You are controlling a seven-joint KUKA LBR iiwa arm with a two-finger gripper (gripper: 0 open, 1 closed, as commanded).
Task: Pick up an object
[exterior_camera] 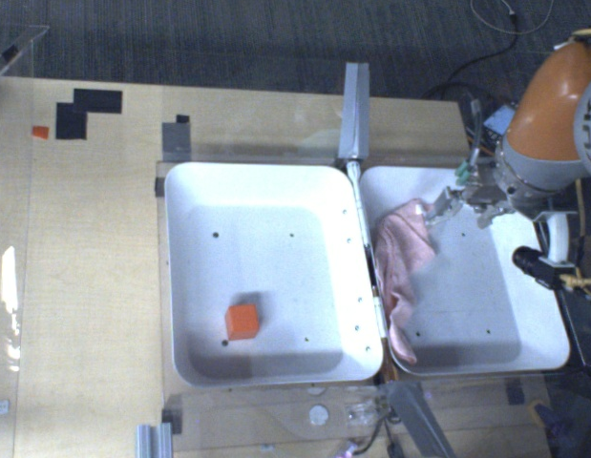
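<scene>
A pale wooden bench (85, 284) is set on dark grey carpet (238, 17), where a thin cable (510, 12) is looped

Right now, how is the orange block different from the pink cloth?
The orange block is small and boxy; the pink cloth is bigger, soft and crumpled. The block sits alone in the left bin; the cloth lies in the right bin, draped along its left wall, near the gripper. Both rest in white bins.
</scene>
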